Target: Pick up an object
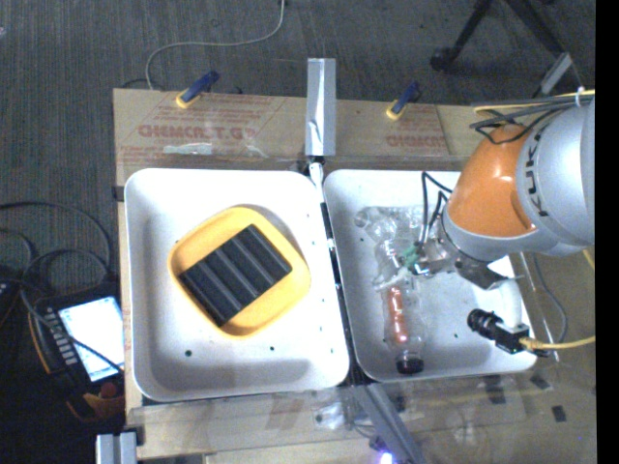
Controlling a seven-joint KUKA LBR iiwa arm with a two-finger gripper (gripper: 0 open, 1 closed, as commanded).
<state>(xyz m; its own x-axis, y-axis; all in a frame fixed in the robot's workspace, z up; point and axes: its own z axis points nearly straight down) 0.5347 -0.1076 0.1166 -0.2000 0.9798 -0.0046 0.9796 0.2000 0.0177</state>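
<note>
A clear plastic bottle [398, 312] with a reddish inside and a black cap lies lengthwise in the right bin [445, 356], cap toward the front. My gripper [416, 256] is down in this bin, right at the bottle's far end, and the arm comes in from the right. Crumpled clear plastic [385, 222] lies just behind the gripper. In the left bin [155, 356] rests a yellow pad-like object with a black ribbed top [240, 269], turned at an angle.
A metal bar [320, 104] stands at the back between the two bins. Two blue-and-yellow clamps [197, 88] hold the cardboard backing. A tablet [87, 332] lies on the floor at the left.
</note>
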